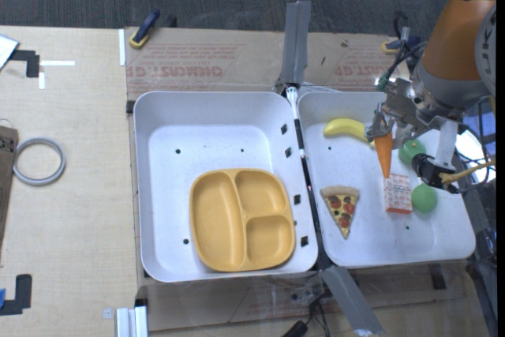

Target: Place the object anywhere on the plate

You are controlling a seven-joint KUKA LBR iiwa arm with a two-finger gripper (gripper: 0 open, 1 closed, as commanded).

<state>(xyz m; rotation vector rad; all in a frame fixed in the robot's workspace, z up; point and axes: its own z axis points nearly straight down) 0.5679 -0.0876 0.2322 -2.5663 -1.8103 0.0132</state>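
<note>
One yellow plate [241,219] with three sections sits in the left bin [158,130]. The right bin [371,245] holds one banana [345,128], one carrot [383,154], one pizza slice [342,209], one small red and white packet [398,193] and two green balls [424,199]. A roll of tape [37,161] lies on the bench far to the left. The gripper [383,130] is low over the top of the carrot, just beside the banana. The arm hides its tips, so I cannot tell if it is open or closed, or if it grips the carrot.
</note>
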